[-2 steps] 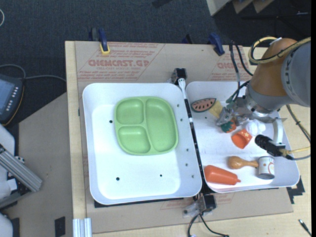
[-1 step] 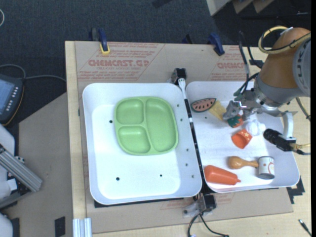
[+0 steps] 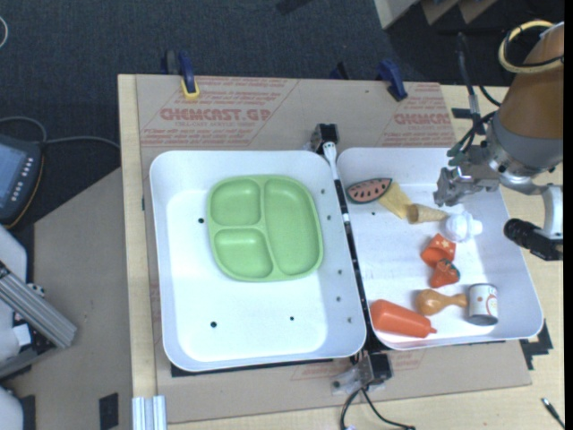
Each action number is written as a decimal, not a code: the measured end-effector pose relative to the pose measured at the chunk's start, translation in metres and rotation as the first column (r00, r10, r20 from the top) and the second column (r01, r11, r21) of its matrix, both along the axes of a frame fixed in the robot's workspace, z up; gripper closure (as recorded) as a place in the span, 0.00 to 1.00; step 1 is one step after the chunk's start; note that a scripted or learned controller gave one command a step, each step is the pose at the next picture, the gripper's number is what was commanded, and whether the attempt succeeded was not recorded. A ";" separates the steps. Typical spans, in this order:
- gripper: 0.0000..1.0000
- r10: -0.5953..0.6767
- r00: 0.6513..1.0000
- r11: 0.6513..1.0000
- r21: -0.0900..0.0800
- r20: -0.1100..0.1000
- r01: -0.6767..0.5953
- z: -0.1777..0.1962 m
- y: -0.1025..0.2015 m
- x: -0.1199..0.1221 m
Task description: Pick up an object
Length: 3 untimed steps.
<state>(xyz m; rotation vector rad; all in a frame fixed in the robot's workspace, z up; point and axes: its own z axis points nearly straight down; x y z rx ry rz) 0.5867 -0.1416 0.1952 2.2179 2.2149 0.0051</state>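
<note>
— What sort of place is this?
— A robotics lab. See the cardboard-covered bench (image 3: 269, 106) clamped at twelve o'clock (image 3: 188, 77), cables (image 3: 376, 401) at six, aluminium framing (image 3: 36, 312) at eight, and dark carpet (image 3: 89, 25) underneath.

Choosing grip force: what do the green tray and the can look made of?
Green tray: probably plastic, judging by its even matte colour and moulded rounded compartments. Can: likely metal or a toy copy; silvery side with a red label, too small to be sure.

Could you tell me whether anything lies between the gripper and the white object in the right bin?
Nothing visible does. The gripper hangs just above and left of the white object, with bare floor of the right bin between them.
</note>
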 end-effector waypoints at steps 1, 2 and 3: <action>1.00 0.002 1.000 1.000 0.000 -0.001 -0.002 0.032 0.000 0.001; 1.00 0.006 1.000 1.000 0.005 -0.009 -0.006 0.042 0.051 -0.015; 1.00 0.007 1.000 1.000 0.006 -0.010 -0.007 0.032 0.105 -0.027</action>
